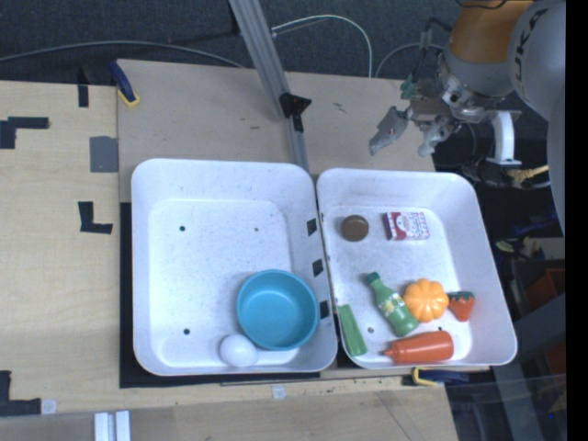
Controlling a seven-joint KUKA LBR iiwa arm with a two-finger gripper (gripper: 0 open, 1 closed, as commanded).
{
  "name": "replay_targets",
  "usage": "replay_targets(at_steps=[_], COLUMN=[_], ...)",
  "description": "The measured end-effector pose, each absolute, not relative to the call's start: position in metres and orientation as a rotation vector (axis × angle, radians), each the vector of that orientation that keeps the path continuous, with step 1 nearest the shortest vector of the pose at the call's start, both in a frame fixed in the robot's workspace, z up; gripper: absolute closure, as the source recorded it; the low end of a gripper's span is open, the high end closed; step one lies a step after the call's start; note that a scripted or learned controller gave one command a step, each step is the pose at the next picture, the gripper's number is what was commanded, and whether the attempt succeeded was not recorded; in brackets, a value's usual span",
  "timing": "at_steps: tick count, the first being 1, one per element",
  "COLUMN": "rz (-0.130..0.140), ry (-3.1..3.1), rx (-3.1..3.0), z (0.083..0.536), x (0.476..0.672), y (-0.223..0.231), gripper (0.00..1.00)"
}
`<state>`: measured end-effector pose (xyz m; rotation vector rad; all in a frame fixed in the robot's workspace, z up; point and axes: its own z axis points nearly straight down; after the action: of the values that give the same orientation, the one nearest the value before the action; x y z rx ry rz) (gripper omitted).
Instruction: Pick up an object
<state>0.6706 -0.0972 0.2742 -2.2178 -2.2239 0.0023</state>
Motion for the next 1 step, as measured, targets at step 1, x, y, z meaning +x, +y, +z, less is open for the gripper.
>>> replay_targets(at_steps=[1], rz=[0.003], ry=[-2.224], rx=[-2.218], z=[0.2743], x=[0.6705], y=[-0.0973], gripper=[0.00])
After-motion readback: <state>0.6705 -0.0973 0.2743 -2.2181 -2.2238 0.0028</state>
